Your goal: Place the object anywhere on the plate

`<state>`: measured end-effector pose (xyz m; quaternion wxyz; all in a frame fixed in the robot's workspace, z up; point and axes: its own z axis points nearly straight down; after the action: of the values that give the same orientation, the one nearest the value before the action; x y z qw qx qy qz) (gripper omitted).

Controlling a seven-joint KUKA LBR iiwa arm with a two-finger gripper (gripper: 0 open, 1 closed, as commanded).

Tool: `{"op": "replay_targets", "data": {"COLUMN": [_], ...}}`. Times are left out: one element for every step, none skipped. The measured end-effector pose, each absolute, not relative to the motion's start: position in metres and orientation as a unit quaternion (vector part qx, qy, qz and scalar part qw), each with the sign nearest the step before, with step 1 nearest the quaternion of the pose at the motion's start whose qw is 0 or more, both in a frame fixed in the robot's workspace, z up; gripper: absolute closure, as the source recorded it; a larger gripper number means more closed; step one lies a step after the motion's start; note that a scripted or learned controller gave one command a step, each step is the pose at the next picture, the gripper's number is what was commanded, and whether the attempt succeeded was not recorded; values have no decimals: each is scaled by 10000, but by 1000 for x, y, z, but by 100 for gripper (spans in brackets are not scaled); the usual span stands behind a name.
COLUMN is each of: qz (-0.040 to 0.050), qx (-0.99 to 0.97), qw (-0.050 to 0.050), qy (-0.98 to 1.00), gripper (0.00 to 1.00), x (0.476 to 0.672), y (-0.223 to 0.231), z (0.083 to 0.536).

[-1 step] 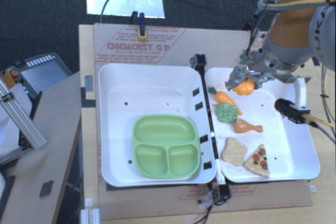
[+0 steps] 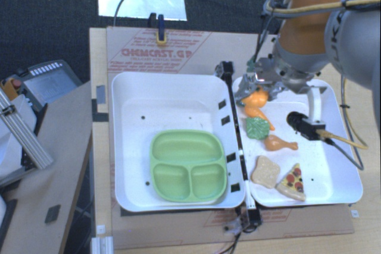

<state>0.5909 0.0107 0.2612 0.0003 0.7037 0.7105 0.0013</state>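
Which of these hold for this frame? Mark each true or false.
1. The green three-compartment plastic plate lies in the left white bin. True.
2. The toy pizza slice sits on the plate. False: it lies in the right white bin, near the front.
3. The gripper is over the right bin's back left corner, at the orange toy carrot. True.
4. The tan toy bread slice lies beside the pizza slice. True.
5. The green leafy toy vegetable is in the left bin. False: it is in the right bin.
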Motion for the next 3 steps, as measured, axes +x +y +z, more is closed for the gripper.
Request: {"op": "replay_targets", "data": {"qz": [8, 2, 6], "qx": [7043, 7036, 7047], "qw": [3, -11, 3], "qy": [7100, 7106, 7095], "gripper": [100, 100, 100], "x": [597, 598, 610], "y": [54, 113, 132], "z": [255, 230, 222]}}
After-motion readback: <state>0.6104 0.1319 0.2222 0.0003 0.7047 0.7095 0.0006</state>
